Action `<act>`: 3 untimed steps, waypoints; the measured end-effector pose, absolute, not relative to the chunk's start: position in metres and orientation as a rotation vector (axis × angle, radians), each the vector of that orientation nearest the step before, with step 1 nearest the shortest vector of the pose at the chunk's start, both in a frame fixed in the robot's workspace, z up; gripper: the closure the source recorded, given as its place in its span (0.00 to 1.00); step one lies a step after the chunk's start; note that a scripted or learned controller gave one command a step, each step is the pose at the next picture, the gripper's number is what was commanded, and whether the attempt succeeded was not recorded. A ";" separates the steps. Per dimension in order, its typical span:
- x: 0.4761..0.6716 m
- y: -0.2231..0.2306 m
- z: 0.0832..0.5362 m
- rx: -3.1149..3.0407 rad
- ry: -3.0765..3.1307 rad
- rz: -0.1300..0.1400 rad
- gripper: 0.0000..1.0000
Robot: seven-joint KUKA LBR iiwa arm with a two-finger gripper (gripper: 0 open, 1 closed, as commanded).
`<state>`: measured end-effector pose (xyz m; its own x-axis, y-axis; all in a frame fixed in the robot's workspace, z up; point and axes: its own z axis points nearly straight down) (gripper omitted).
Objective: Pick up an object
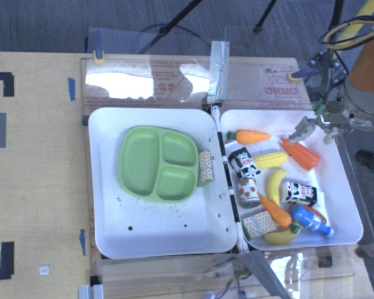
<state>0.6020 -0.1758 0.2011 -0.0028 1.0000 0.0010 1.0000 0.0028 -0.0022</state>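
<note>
The wooden bench [37,185] is carrying two shallow white bins side by side. The left bin [112,229] is holding a green divided plate [158,162], with a small patterned packet [205,166] leaning at the plate's right edge. The right bin [349,204] is holding a crowd of toy foods. An orange carrot [252,137] is lying at the far left. A corn cob [269,160] and a cow-print carton [243,164] are sitting nearer. A yellow banana [274,184] is lying in the middle. A second cow-print carton [299,193] is sitting to its right. A blue bottle [311,221] is lying at the near right. The pincer [303,131] is hanging over the far right of that bin, just above an orange-red bottle [300,154]. Whether it is apart or together, I cannot tell.
</note>
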 end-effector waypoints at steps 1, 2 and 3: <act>0.621 -0.186 0.094 -2.286 -2.158 0.000 0.00; 0.622 -0.186 0.104 -2.285 -2.161 0.000 1.00; 0.591 -0.077 0.184 -2.169 -2.269 0.002 1.00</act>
